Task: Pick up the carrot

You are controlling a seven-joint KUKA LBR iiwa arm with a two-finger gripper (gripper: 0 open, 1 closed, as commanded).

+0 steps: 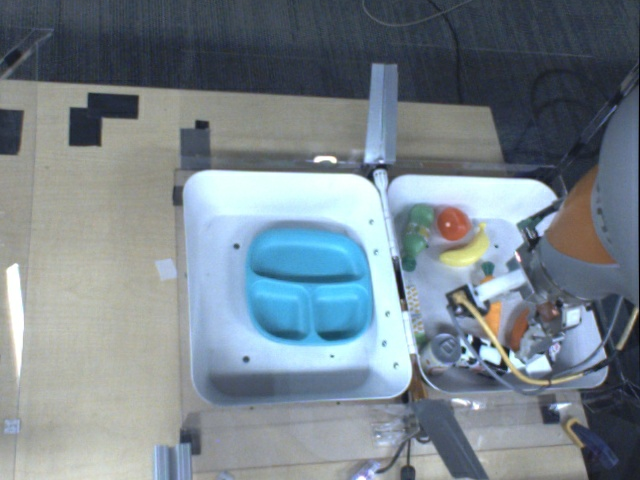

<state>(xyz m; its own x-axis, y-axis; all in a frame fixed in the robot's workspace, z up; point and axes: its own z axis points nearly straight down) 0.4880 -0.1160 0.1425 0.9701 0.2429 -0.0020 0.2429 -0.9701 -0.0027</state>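
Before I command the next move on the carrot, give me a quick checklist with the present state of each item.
1. Target located: an orange carrot-like piece lies in the right white bin, beside the hand. Ok.
2. Hand over the right bin: ok.
3. Carrot seen between the fingers: cannot tell; the wrist and cables block the view.
4. Room around the target: not ok; cables and small dark parts crowd it.
5. Lookalikes apart: the red-orange round tomato and yellow banana lie toward the bin's far end. Ok.
6. Blue divided plastic tray sits in the left white bin, out of the path: ok.
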